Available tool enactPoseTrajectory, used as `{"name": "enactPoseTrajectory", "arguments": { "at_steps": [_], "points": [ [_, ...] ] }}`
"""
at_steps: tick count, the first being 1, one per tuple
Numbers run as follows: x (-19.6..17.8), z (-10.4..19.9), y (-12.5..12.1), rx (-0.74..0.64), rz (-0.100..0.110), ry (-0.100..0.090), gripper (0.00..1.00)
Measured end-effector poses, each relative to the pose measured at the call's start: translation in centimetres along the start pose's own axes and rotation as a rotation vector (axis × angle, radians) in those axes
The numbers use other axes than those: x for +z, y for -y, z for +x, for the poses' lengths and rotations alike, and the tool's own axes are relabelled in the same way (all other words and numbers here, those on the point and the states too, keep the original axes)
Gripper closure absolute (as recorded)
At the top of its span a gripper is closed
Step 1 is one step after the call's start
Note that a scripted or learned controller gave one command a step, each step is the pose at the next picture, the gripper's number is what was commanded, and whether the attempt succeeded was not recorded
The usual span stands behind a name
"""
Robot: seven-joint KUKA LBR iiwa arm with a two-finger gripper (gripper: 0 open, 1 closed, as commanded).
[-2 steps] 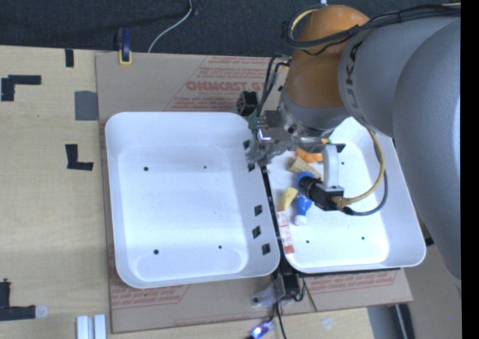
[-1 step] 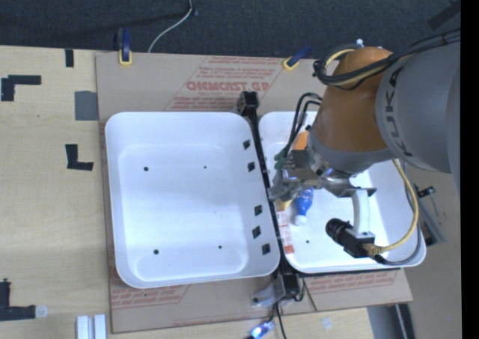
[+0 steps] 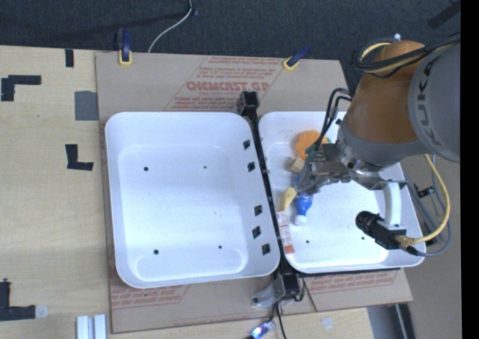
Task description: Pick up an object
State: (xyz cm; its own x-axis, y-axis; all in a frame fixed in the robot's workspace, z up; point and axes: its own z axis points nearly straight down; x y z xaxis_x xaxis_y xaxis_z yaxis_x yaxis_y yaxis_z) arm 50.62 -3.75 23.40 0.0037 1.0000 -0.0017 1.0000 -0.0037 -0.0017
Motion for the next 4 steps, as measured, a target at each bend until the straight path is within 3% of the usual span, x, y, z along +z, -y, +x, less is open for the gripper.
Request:
{"name": "enactPoseTrajectory", "arguments": {
  "at_steps": [1, 2, 3, 4],
  "points": [
    [4.3, 9.5, -8.9, -0.015, -0.004, -0.003, 1.00],
    [2.8, 1.2, -4.2, 0.003, 0.003, 0.001, 1.00],
    [-0.6, 3.2, -7.1, -0.007, -0.004, -0.002, 1.00],
    [-5.2, 5.3, -2.7, -0.007, -0.002, -0.003, 1.00]
  ]
}}
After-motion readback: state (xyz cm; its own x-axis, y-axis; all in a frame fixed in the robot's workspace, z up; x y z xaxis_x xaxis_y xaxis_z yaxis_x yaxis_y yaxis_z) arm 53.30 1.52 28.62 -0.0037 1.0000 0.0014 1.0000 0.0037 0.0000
